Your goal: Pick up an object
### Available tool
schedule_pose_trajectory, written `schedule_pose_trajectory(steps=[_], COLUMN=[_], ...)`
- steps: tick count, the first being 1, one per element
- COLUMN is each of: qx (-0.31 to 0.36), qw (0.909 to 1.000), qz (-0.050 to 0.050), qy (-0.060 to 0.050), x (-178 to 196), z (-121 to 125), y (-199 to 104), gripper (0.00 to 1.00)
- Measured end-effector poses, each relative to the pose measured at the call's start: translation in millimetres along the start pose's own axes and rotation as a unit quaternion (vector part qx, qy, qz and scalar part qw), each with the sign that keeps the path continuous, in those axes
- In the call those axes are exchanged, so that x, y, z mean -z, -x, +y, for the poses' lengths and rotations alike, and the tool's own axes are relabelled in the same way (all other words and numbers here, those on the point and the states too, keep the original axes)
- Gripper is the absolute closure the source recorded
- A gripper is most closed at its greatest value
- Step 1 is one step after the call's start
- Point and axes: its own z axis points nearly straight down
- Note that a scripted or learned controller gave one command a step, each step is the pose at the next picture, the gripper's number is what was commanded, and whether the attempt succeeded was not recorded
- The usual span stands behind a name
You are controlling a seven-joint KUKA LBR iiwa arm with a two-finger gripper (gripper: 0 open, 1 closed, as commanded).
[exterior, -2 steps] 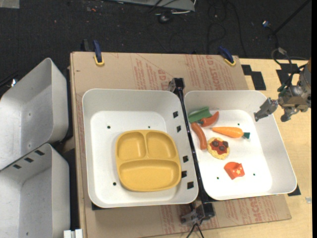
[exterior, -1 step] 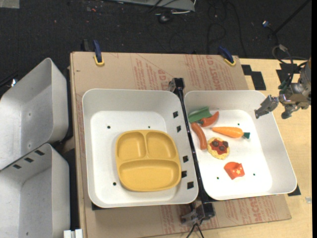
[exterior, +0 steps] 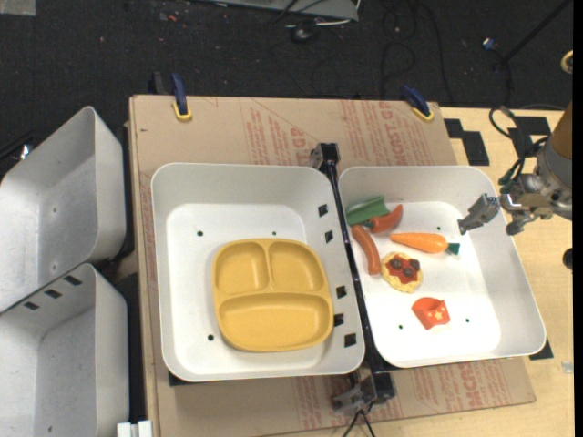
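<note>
Camera view, inspected from the largest item down, with places given relative to the right bin (exterior: 524, 289).

Tabletop (exterior: 150, 244): a brown board carries both bins. Red printing runs along its exposed edges, reversed and broken up by the bins — I cannot read a brand or word from it with confidence.

Left bin (exterior: 182, 189), touching the right bin along a black divider: it holds one yellow divided plate (exterior: 271, 294). No labels seen.

Right bin: five small toy foods lie in its half nearer the divider. A green piece (exterior: 364, 209) sits closest to the far corner, an orange-red pepper (exterior: 388, 218) just beside it, a sausage (exterior: 368, 248) below those, a carrot (exterior: 421, 241) toward the middle, a small pizza round (exterior: 403, 270) under the carrot, and a red block (exterior: 431, 311) nearest the front wall. None bears writing I can make out.

Arm and claw (exterior: 492, 213): the claw hangs over the bin's far-right rim, well apart from every object, the carrot being the nearest. Its two fingers appear spread, with nothing between them.

Progress, as a judgement: the pick has not been made — all candidate objects rest on the bin floor, untouched. What is left is the whole of it: moving in over a chosen item, descending, closing and lifting. The carrot and the red block stand clearest of neighbours; the green piece, pepper and sausage are crowded together near the divider.
</note>
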Motion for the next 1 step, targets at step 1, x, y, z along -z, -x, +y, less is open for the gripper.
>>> schedule_pose_trajectory(steps=[1], qx=[0.000], qw=[1.0000], qz=[0.000], qy=[0.000], x=[-64.0], z=[-0.4], y=[-1.4], gripper=[0.00])
